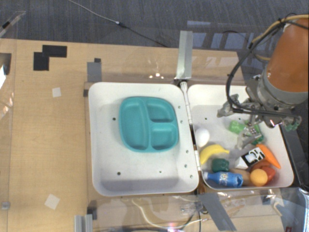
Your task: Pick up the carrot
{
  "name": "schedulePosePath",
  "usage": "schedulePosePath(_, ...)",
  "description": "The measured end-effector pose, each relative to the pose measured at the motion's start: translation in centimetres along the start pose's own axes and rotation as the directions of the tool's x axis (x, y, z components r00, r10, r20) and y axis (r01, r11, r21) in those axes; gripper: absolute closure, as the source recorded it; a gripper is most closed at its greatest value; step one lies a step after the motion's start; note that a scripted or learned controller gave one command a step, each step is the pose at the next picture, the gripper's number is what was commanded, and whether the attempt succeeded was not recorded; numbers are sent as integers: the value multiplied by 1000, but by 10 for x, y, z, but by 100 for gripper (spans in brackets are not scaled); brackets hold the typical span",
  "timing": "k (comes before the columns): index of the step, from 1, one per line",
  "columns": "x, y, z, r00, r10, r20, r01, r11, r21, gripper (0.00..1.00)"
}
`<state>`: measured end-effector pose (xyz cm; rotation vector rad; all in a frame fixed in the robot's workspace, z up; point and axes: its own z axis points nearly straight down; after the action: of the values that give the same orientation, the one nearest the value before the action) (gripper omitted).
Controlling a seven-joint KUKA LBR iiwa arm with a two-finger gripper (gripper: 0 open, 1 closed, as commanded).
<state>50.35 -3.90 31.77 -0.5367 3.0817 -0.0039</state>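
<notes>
Two white bins sit side by side: the left bin (104, 144) holds a teal plate (147, 123). Whether the gripper (251, 134) is spread or closed cannot be told; it hangs over the right bin (207, 112), just beside the carrot (269, 154) among other toy foods.

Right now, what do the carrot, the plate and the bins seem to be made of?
Carrot: probably plastic toy, smooth uniform orange.
Plate: likely moulded plastic, matte teal, with compartments.
Bins: white, smooth, faint sheen; plastic or painted metal, cannot tell.

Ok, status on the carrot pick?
Gripper above right bin, holding nothing. Carrot lying by bin's right wall. Tagged block crowds its left side.
</notes>
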Motion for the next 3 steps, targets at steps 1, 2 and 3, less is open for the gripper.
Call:
schedulePosePath(1, -4, 28, -12, 988, 155, 0, -155, 988, -1, 0)
schedulePosePath(2, -4, 28, -11, 988, 155, -1, -155, 988, -1, 0)
schedulePosePath(3, -4, 28, -11, 988, 155, -1, -155, 988, -1, 0)
